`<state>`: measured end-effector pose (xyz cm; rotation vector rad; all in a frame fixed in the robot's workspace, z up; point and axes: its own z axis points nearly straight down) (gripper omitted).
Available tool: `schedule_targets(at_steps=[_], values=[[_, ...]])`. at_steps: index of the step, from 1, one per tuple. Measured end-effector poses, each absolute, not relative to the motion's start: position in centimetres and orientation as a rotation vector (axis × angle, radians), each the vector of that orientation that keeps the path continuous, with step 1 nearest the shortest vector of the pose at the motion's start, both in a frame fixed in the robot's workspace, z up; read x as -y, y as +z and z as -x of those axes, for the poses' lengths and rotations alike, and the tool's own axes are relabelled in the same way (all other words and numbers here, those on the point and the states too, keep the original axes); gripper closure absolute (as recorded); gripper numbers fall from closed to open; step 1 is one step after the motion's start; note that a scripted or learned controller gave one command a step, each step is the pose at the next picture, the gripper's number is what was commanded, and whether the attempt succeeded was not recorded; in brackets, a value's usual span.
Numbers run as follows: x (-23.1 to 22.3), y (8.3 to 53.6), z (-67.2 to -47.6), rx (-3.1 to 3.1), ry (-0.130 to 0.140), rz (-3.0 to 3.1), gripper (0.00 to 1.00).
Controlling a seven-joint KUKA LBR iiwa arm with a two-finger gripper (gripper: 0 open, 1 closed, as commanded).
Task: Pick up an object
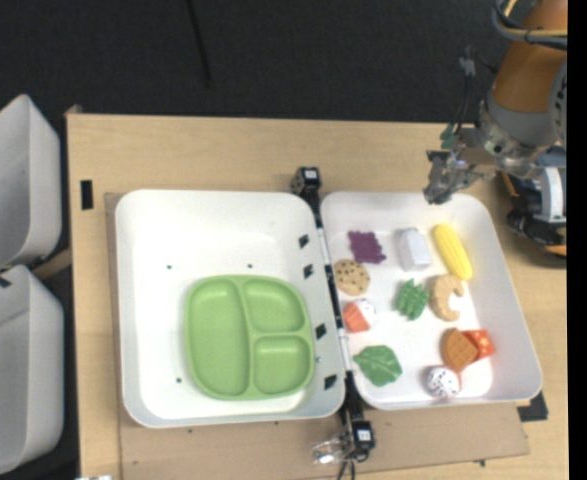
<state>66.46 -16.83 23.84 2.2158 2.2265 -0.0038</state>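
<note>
Where gripper (440,190) hovers, bin rim (473,199), corn (452,251) near

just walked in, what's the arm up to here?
The gripper hangs over the far right corner of the right bin, nothing visibly in it. The toy food lies loose in that bin, including a yellow corn cob and a cookie. The left bin holds a green divided plate. No pick made yet.

A green divided plate (247,336) lies in the left white bin (153,228); both bins sit on a tan bench (243,148).
</note>
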Motion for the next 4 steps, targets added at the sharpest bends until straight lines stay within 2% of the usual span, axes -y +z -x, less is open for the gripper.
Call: schedule_targets(at_steps=[1, 3, 4], values=[[11.6, 24.6, -64.9, -2.229, -0.002, -2.217, 1.00], [1.2, 25.3, -60.2, -2.232, -0.004, -2.217, 1.00], [-3.6, 23.1, -58.2, -2.232, -0.006, -2.218, 1.00]])
